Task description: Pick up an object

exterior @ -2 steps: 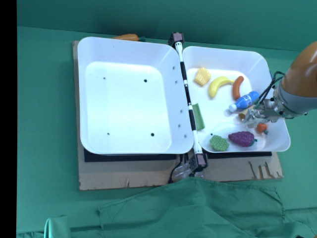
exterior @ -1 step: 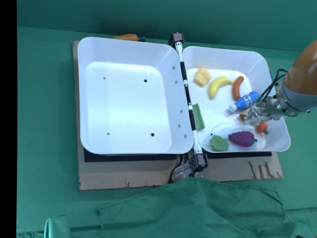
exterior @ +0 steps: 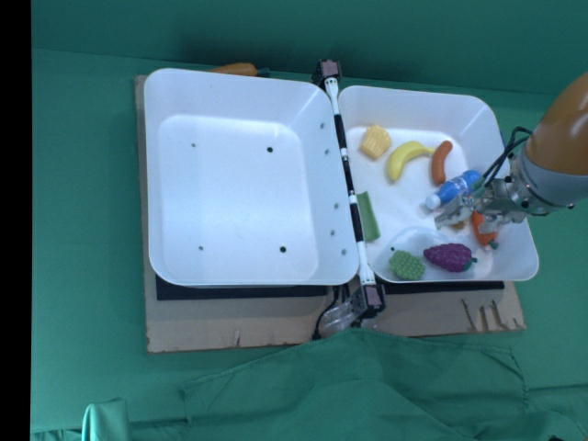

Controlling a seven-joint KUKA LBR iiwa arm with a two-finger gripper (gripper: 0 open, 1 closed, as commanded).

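The right bin (exterior: 501, 127) holds the toys. A yellow corn piece (exterior: 375, 141), a banana (exterior: 407, 159) and a red sausage (exterior: 442, 162) lie in its far half. A blue bottle (exterior: 454, 189) lies tilted near the middle right. Along the front are a green bumpy fruit (exterior: 405, 265) and a purple grape bunch (exterior: 448, 257). My gripper (exterior: 470, 211) hangs low over the right side of this bin, just in front of the bottle and partly covering an orange carrot (exterior: 484, 231). Nothing visibly sits in its grasp.
The left bin (exterior: 184, 90) stands beside the right one, with a black-and-white divider rail (exterior: 347, 177) between them. A green strip (exterior: 368, 216) lies against the right bin's left wall. An orange object (exterior: 237, 68) rests behind the left bin. Green cloth covers the bench.
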